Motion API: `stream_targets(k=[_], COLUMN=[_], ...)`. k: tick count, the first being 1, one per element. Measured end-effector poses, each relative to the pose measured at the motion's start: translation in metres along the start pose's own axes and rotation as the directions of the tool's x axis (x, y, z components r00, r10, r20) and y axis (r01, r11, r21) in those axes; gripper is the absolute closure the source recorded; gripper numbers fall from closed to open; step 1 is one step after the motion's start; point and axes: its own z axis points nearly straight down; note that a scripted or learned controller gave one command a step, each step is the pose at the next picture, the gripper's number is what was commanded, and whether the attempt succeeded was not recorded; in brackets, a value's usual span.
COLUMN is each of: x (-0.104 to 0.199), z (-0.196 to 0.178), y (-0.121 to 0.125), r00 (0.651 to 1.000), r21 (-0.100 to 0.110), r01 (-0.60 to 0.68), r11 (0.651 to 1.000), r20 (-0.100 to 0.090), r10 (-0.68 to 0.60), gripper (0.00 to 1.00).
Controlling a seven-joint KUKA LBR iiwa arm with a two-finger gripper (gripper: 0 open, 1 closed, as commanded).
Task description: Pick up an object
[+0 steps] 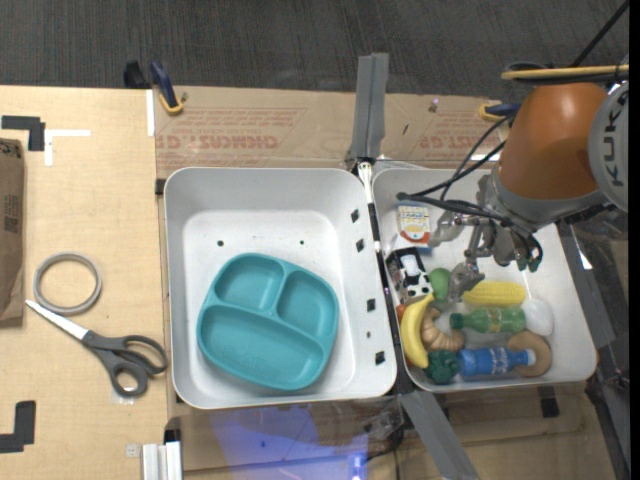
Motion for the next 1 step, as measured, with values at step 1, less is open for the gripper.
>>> stream_targets(k=[1], x=[0.0665], z=[0.0501], y=[-0.0510], r00=[0.992], r21=[0.000], r01=[-0.126], r11=[0.992], r20=[0.000], r10=[0.126], gripper=[0.00])
